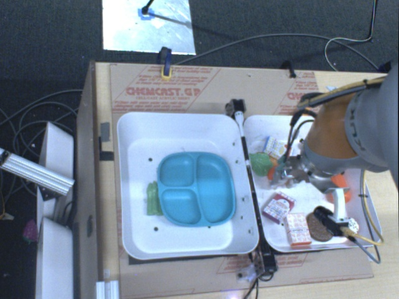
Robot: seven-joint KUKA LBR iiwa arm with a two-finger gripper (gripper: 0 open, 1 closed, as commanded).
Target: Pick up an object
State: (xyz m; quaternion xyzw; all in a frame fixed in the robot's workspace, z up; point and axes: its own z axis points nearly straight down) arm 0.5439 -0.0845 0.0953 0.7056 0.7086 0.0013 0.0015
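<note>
Gripper (285, 170) (1): on the grey arm (358, 129) with the orange band, low over the left half of the right bin (308, 195). Whether it is apart or together cannot be told from this angle, and nothing can be seen held in it.

Nearest items, candidates for the pick-up:
- green ball (260, 162) (1): round, plain green, near the right bin's left wall, just beside the gripper on its left.
- orange-red piece (272, 172) (1): small, its shape unclear, between the green ball and the gripper. It looks to be touching or nearly touching both, though contact cannot be confirmed.

Other contents of the right bin:
- small white box (272, 145) (1): blue and yellow print, toward the far wall, behind the ball.
- red-and-white packets (2): one (278, 207) tilted, near the gripper on its front side; the other (297, 229) at the front wall.
- brown disc (320, 232) (1): flat, just right of the second packet.
- orange item (340, 180) (1): partly hidden under the arm.

Left bin (181, 136):
- blue plate (196, 189) (1): three compartments, lying flat at the centre.
- green strip (153, 199) (1): just beside the plate's left edge.

Bins (2): white, shallow, side by side on the cardboard-covered bench (187, 89).
</note>
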